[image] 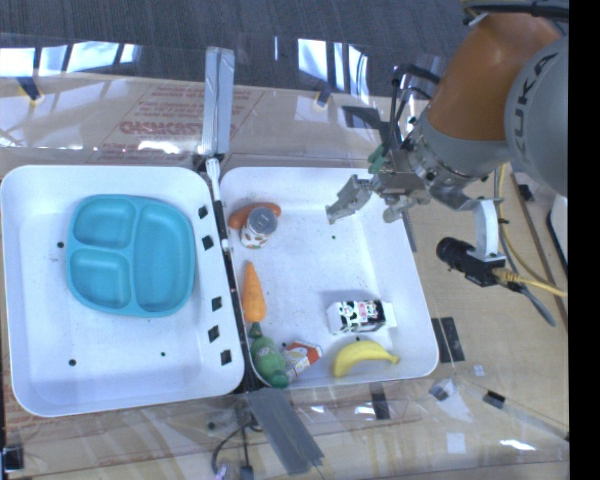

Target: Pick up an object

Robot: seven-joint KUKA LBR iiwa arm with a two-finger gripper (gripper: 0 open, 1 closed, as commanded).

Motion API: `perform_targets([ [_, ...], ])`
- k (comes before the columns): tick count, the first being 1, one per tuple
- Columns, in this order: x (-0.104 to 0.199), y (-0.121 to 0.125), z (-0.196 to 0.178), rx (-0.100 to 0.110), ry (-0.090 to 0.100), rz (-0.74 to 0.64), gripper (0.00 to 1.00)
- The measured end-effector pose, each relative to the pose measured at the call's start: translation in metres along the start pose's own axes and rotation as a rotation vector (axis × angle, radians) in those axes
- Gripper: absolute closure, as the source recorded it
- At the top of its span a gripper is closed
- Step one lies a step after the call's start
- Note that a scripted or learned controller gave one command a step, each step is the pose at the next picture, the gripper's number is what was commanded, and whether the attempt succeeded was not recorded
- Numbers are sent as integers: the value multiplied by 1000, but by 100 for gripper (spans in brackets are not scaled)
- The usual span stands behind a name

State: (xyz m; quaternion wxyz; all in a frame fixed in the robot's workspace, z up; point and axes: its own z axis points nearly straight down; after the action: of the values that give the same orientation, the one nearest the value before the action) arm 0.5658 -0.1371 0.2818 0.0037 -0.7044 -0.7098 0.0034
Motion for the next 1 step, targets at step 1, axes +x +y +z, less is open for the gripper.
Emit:
perform_targets([
  [1,-15,-33,172,1,2,-100,0],
])
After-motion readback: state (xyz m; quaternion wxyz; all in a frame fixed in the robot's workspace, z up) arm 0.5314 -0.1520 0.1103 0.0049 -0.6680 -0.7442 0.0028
